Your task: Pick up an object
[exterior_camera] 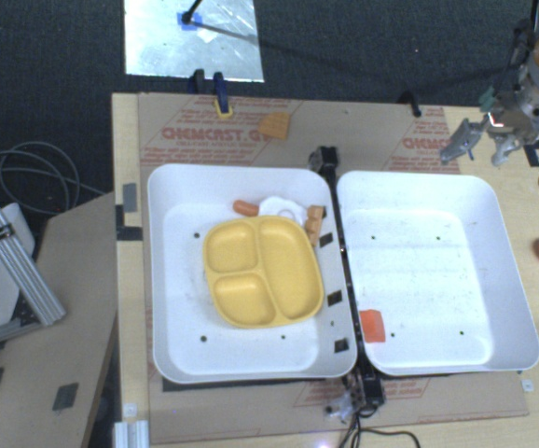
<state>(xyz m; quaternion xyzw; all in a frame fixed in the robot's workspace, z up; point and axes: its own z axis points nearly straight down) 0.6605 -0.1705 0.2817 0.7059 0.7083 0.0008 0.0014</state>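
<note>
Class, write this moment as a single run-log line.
gripper: open, above bench beyond right bin | yellow divided plate: left bin | orange block: right bin | held: nothing

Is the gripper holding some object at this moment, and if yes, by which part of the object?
Nothing is held. The gripper hangs above the bench beyond the right bin, with nothing between its fingers. The orange block lies in that bin.

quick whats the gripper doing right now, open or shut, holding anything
Gripper: open, nothing between its fingers, hovering over the bench above the right bin's far right corner.
</note>
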